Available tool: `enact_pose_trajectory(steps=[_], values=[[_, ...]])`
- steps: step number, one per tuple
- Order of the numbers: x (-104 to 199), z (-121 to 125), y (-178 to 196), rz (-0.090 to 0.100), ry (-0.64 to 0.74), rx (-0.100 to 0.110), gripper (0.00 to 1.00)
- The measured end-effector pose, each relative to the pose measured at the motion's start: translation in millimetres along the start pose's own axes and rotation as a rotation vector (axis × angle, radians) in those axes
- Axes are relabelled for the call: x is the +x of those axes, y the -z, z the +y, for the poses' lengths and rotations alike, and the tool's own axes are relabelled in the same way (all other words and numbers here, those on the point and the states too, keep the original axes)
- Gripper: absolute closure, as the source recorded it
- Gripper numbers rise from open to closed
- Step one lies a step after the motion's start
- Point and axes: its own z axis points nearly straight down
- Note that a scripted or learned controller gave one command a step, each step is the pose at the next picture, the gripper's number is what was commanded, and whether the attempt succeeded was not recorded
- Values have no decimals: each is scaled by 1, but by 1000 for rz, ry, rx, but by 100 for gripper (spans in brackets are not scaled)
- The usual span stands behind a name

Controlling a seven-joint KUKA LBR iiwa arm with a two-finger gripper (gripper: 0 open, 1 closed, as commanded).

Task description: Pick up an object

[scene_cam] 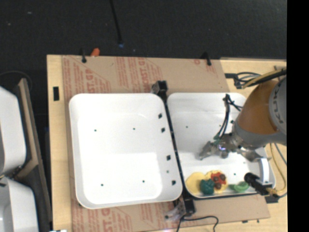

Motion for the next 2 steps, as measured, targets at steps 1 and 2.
enact_pose_trajectory(steps=[1, 2], values=[[-7, 35, 71, -2, -1, -7, 0], [29, 25, -3, 1, 0, 6, 0]])
